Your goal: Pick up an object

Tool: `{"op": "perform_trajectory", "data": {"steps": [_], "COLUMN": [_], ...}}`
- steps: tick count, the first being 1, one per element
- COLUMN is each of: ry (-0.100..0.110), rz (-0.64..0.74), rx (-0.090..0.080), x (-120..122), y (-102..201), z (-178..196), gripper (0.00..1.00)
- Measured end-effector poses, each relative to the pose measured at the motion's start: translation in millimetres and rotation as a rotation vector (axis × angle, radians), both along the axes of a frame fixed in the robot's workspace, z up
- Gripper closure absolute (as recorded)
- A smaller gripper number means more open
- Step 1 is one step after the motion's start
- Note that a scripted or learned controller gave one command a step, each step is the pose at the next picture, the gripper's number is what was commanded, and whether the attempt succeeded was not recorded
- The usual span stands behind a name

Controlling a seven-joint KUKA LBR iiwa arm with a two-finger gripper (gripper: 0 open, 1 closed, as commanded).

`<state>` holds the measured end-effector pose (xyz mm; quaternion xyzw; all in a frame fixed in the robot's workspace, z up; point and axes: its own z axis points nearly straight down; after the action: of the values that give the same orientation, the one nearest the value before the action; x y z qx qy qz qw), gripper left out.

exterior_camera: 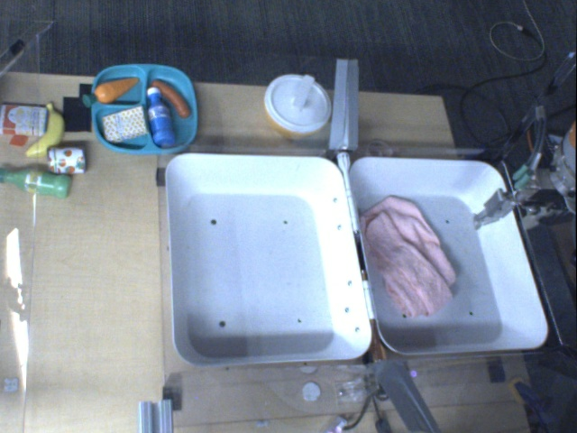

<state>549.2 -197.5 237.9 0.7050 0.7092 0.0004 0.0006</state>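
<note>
A crumpled pink cloth [410, 255] lies in the right bin [505, 332], towards its left wall. My gripper [496, 208] sits at that bin's right rim, low over the edge, to the right of the cloth and apart from it. Nothing shows in its grasp. The arm comes in from the right edge of the view. The left bin [176, 260] stands beside the right one.
On the bench at the back left stand a blue divided tray [185, 106] with toy food, a banana [50, 132], a small can [67, 160] and a green bottle [36, 182]. A white lidded cup [297, 105] and a metal post [343, 106] stand behind the bins.
</note>
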Motion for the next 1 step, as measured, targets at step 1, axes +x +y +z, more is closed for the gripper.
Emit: {"op": "perform_trajectory", "data": {"steps": [1], "ry": [0.000], "rz": [0.211], "rx": [0.000], "x": [59.1], "y": [39.8], "z": [-115.4], "gripper": [0.00]}}
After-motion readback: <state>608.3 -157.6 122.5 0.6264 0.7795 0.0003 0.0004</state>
